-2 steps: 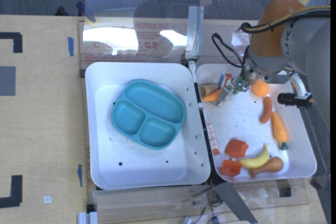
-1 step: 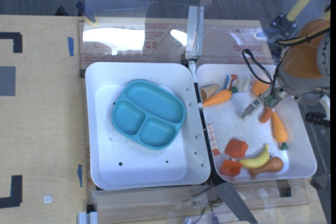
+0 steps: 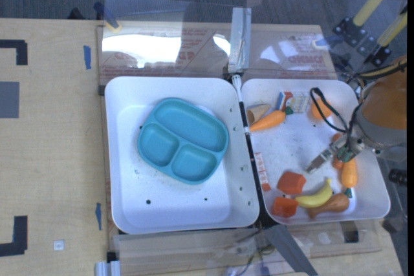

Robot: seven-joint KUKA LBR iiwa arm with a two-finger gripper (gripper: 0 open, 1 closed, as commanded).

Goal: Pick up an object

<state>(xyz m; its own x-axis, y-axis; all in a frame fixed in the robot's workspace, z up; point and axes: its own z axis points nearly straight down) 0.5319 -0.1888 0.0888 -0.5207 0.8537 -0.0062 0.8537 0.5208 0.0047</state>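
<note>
Gripper (image 3: 321,161) in right bin (image 3: 292,139), banana (image 3: 313,196) just below

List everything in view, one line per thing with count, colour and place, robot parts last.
Bins: two, white, side by side on the bench.
Divided plate: one, blue, in the left bin.
Carrot: one, orange with green top, upper left of the right bin.
Banana: one, yellow, lower part of the right bin.
Red block: one, red-orange, left of the banana.
Other toy food: several, orange and brown, along the right bin's edges.
Gripper: one, metallic, over the right bin.
</note>
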